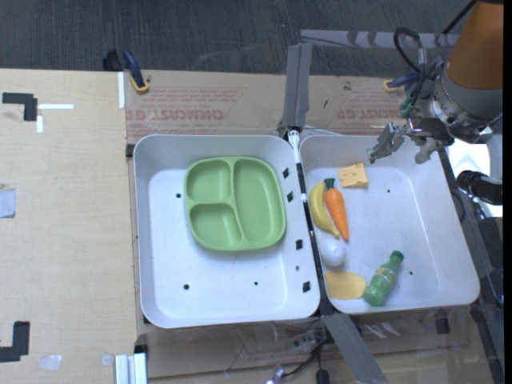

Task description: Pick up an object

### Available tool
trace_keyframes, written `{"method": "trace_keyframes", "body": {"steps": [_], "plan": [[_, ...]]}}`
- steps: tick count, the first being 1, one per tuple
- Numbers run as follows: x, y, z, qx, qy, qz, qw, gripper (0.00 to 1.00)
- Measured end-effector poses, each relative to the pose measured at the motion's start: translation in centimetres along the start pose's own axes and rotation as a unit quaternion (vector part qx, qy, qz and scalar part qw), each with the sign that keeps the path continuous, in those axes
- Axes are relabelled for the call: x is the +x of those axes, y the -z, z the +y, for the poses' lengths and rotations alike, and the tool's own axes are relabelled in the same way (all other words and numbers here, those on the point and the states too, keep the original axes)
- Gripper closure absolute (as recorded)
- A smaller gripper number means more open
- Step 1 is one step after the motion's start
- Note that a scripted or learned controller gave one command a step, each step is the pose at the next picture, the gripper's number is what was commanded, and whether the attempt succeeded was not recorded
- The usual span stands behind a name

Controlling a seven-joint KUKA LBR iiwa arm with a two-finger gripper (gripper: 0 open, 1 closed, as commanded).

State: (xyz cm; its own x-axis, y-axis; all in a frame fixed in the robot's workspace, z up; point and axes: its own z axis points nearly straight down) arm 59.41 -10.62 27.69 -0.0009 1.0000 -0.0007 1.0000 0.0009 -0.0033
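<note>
The left bin (152,238) holds a green divided plate (235,203), lying towards its far side. In the right bin (448,238), a banana (319,208) and carrot (337,212) lie touching by the left wall, a cheese wedge (353,176) just beyond them, a white egg-like item (332,252), a yellow disc (346,285) and a green bottle (383,278) nearer. The bin's right half is bare. The gripper (406,144) hangs over the far rim, fingers apparently spread, pinching nothing.
</note>
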Motion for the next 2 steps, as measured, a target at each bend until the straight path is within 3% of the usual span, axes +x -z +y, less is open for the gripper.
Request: {"method": "trace_keyframes", "body": {"steps": [1,2], "plan": [[3.3,-8.6,-1.8,-0.001,0.135,0.000,0.9909,0.00],[0.7,-18.0,-4.2,-0.001,0.205,0.000,0.9787,0.00]]}}
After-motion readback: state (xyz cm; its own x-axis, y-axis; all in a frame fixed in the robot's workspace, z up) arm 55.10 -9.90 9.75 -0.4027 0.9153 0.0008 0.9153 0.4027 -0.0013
